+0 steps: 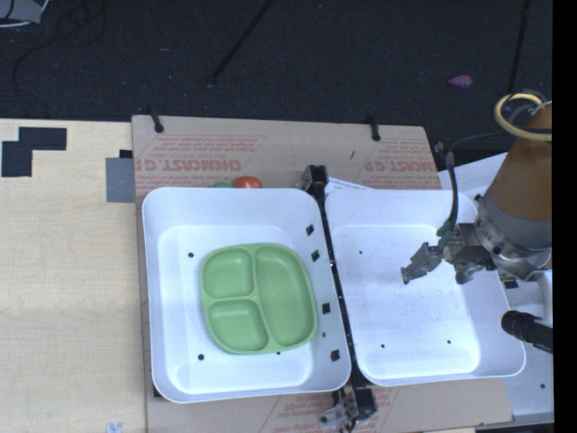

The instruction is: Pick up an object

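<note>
A light green divided plate (259,297) with three compartments lies flat in the left bin (171,242). My gripper (441,268) hangs over the right side of the right bin (379,210), reaching in from the right below the orange band. It is open, its dark fingers (418,265) spread apart with nothing between them. It stands far from the plate, across the divider between the bins.
A small red-orange object (247,183) with a bit of green beside it lies behind the left bin's back wall on the cardboard. Black clips (315,180) join the bins in the middle. A pale wooden bench top (63,287) stretches to the left.
</note>
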`<state>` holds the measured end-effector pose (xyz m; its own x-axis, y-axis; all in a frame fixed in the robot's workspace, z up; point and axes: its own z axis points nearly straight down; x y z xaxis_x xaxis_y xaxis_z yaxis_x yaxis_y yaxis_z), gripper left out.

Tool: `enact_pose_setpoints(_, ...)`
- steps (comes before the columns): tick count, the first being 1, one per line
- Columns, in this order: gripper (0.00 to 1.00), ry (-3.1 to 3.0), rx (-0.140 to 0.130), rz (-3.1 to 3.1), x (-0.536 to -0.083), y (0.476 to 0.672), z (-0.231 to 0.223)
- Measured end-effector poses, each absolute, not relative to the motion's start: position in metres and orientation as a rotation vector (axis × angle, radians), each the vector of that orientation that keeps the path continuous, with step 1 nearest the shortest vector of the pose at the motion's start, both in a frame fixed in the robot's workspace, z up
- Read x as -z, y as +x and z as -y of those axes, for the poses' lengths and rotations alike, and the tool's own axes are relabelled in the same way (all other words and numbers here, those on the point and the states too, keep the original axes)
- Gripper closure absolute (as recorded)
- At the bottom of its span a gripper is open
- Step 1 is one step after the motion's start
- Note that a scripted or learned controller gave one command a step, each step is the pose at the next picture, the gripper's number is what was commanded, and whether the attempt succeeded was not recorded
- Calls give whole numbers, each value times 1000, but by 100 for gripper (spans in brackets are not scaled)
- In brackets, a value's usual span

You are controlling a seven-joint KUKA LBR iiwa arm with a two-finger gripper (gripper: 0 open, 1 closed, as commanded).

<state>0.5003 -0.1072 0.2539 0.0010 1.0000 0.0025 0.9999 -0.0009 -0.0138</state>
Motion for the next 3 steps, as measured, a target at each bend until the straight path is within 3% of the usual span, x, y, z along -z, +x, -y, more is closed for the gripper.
enact_pose_setpoints(1, 0, -2218, -3, 2220, -259, 502, 107)
enact_pose_setpoints(3, 0, -2216, -8, 2214, -138, 492, 111)
